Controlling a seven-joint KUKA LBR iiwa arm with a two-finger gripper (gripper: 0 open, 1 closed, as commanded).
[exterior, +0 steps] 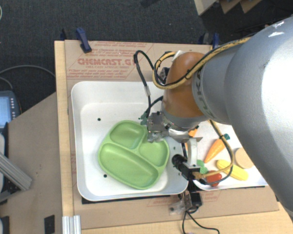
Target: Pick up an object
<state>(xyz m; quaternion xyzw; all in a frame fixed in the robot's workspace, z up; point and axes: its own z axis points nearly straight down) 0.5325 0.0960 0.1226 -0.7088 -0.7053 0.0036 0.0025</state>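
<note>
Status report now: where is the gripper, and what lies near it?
Gripper low over green plate in left bin. Nothing seen held. Carrot and banana in right bin, partly behind arm.

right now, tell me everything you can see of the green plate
The green plate is a light green, matte, plastic-looking divided dish with rounded corners: one large compartment and two smaller ones, with nothing in them. It lies flat and upright, turned at a slant, in the left white bin. The gripper sits over its upper right edge; contact is unclear.
</note>
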